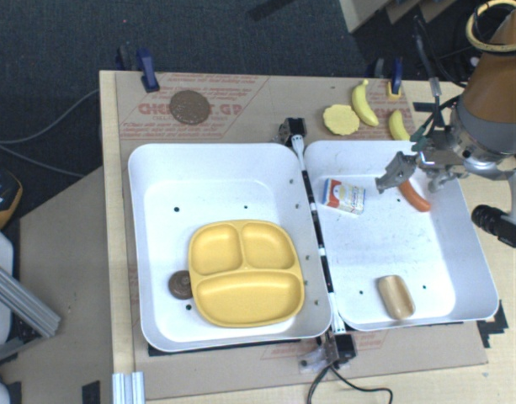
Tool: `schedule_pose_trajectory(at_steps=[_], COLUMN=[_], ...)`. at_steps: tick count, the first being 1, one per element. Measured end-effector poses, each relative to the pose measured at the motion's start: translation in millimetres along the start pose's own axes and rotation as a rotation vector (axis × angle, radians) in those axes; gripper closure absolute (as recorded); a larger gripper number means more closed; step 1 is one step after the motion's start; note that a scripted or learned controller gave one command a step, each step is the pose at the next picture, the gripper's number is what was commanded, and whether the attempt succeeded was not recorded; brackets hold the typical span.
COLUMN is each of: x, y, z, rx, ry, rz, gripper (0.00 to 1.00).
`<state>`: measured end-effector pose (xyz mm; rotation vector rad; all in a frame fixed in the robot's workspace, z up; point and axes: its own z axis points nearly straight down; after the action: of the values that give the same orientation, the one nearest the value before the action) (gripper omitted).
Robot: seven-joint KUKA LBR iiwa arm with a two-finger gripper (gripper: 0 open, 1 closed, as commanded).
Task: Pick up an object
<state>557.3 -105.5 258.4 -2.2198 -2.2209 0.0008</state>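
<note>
My end effector (413,173): upper right of frame, fingers spread, holding nothing. Target: orange sausage (415,196) in right bin (472,259), just below fingers. I'd centre over it, descend, close along short axis.

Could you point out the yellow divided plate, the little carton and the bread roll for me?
yellow divided plate (245,273): camera view, on the ridge between its compartments.
little carton (344,197): camera view, on its printed face.
bread roll (396,297): camera view, on its rounded top.
</note>
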Motion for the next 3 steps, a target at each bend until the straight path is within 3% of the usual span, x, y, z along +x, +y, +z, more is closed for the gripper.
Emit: schedule_pose_trajectory(at_steps=[1,2,3], x=[-79.3,-103.7,-105.4], y=[66.7,108.5,110.5], z=[51.1,170.2,152.6], rx=[-0.005,0.007,-0.005], ry=[-0.006,0.007,-0.002], rz=[0.005,0.000,-0.002], gripper=[0.00,0.00,1.00])
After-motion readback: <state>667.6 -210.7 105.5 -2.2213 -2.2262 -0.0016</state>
